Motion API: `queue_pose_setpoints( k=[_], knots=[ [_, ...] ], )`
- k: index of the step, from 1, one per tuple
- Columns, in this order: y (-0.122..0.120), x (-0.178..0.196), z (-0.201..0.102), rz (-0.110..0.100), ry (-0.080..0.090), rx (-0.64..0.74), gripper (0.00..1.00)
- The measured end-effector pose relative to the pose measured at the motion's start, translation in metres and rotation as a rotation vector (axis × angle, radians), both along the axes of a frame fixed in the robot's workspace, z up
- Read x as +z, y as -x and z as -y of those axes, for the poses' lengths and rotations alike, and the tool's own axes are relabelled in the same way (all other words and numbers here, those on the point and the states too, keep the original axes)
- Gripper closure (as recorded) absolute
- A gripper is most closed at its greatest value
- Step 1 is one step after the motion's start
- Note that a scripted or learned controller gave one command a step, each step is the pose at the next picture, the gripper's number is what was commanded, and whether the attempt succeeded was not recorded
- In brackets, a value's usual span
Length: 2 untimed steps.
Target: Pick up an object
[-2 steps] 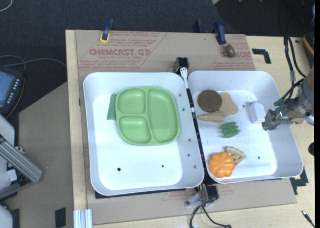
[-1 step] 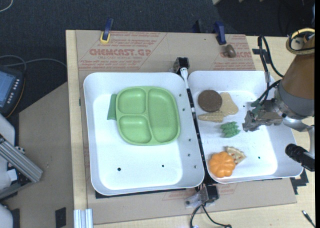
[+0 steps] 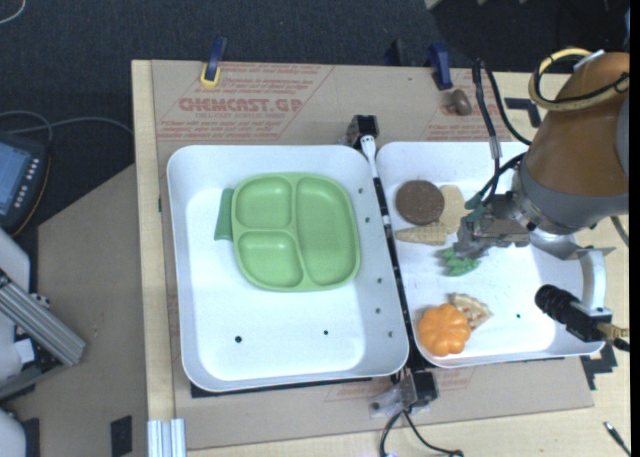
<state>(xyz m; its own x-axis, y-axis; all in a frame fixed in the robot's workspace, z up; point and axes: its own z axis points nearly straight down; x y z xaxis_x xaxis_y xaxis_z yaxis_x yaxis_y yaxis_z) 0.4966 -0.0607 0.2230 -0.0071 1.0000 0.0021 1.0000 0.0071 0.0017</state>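
Objects to pick: five lie in the right bin (image 3: 500, 157), in the right half of the frame.
Round brown piece (image 3: 419, 202): one, at the upper left of that bin.
Pale corn-like piece (image 3: 422, 236): one, lying flat just below the brown one.
Green leafy piece (image 3: 461, 262): one, mid-bin, right under my gripper.
Orange pumpkin-like piece (image 3: 443, 329): one, at the bin's lower left.
Tan wedge (image 3: 470, 307): one, touching the orange piece on its upper right.
My arm (image 3: 580, 150): comes in from the right edge, the orange band high at upper right, the grey wrist bent down and left over the right bin.
My gripper (image 3: 478, 237): low over the middle of the right bin, pointing down and left, just above the green leafy piece; whether my fingers are spread or closed I cannot tell, and nothing shows between them.
Bins: two, side by side in mid-frame.
Left bin (image 3: 195, 315): carries one green divided plate (image 3: 295, 231) with three compartments, in its upper middle.
Clamps: two blue ones, one (image 3: 213, 62) at upper left of the board, one (image 3: 439, 65) at upper right.
Writing: the brown board (image 3: 160, 105) reads "CHEMCAST" in red at upper left; the smaller lines are too fine to read.
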Motion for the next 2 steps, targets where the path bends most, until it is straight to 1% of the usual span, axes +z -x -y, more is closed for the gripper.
queue_pose_setpoints(
  k=[1,2],
  knots=[
    [-0.002,0.009,-0.059,0.001,0.0,0.001,1.0],
    [-0.011,0.013,-0.114,0.0,0.0,0.0,1.0]
  ],
)
